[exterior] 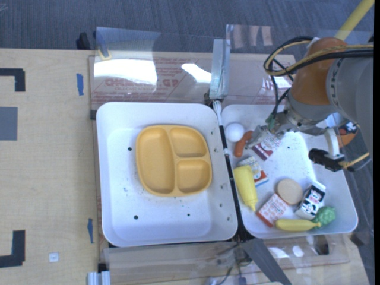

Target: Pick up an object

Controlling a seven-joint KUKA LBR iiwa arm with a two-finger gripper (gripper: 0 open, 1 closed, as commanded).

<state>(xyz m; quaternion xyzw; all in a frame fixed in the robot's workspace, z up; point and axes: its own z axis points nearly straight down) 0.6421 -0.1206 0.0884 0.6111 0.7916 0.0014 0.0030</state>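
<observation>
Grey arm lowered over the right bin near the table's far right corner, jaws (spread impossible to tell) down among packets, likely seeking an object; yellow tray in left bin.

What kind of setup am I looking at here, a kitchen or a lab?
Probably a lab pick-test bench: two white bins on a wooden bench, toy food like a banana and mustard bottle, and the grey arm.

Bright, even overhead light. Strong white glare streaks the clear plastic sheet behind the two shallow white bins; shadows are soft, and detail slightly grainy.
</observation>
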